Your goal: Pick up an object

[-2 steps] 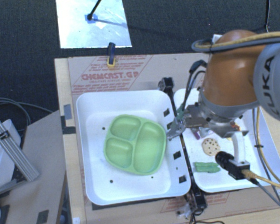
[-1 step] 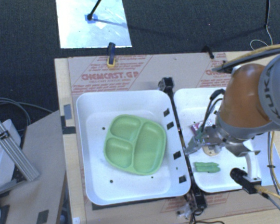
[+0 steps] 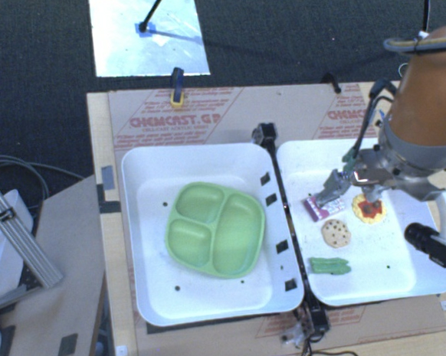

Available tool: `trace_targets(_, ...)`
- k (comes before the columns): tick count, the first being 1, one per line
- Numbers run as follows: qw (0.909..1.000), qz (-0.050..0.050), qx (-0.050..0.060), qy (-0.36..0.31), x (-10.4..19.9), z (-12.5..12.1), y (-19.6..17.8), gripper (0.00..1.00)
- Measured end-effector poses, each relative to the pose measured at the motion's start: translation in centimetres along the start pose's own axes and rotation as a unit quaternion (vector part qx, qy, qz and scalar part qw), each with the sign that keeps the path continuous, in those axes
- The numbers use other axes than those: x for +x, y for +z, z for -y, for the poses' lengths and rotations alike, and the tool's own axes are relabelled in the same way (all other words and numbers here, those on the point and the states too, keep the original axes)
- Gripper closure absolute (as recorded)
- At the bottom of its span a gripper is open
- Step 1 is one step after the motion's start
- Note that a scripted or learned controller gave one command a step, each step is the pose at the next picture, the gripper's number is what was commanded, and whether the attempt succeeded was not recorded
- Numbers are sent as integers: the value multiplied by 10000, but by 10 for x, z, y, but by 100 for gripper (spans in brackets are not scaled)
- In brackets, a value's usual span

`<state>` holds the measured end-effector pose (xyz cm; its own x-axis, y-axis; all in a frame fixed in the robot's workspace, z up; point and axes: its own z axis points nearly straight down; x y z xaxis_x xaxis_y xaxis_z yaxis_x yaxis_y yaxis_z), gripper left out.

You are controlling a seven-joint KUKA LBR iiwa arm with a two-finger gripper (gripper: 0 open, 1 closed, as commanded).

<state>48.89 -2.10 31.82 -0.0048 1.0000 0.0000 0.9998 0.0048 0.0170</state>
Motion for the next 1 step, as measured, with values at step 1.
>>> trace_targets(1, 10000, -14, 47, -31, 62, 1, -45, 0)
